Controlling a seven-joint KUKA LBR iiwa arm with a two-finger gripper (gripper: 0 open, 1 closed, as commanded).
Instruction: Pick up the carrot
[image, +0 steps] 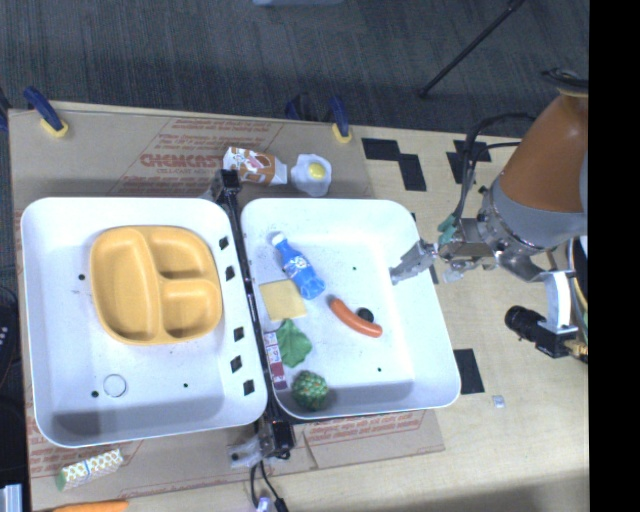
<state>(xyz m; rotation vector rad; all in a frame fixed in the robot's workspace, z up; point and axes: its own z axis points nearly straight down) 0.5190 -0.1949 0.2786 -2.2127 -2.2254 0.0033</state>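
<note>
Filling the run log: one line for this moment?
gripper: at right bin's right rim | carrot: lying in right bin, not held | step: approach

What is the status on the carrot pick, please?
Gripper over right bin's right rim, holding nothing. Carrot lying free mid-bin. Blue bottle nearby, path clear.

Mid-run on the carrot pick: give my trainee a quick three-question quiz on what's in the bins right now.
1. True or false: the carrot lies in the right bin.
2. What sits in the left bin?
3. The blue bottle lies: A) left of the carrot, B) in the left bin, C) under the hand.

Key:
1. True
2. A yellow divided tray
3. A
</note>
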